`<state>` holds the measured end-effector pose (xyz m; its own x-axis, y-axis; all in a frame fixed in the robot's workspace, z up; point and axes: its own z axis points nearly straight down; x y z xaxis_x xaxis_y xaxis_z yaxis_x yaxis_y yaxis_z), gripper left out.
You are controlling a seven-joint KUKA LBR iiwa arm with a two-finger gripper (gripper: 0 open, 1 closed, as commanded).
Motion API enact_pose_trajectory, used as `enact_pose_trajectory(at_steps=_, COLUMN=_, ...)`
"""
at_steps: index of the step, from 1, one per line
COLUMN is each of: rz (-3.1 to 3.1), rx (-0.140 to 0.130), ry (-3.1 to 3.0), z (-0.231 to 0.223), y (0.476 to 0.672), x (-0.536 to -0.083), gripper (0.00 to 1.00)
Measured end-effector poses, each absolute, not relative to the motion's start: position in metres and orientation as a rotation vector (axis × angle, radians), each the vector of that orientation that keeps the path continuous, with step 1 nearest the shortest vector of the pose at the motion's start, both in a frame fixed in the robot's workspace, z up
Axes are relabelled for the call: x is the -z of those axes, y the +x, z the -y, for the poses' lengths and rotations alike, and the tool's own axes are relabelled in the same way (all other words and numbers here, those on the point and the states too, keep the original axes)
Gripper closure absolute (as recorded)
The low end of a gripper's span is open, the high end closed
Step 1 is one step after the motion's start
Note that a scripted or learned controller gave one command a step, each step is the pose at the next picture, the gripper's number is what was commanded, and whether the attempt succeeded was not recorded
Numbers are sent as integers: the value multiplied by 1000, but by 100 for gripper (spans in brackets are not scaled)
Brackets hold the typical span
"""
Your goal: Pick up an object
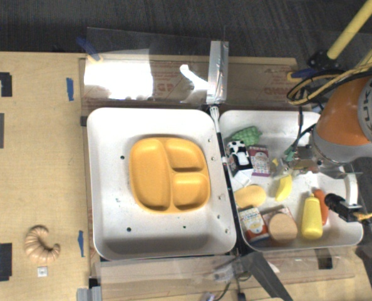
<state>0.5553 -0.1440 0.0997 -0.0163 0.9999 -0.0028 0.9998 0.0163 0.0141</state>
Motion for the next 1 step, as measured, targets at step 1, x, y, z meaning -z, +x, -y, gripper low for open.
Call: enact_pose_trajectory(at_steps=1, rz=-2127, rx=-17, ry=2303, z=67, y=554, x=-226, gripper=100)
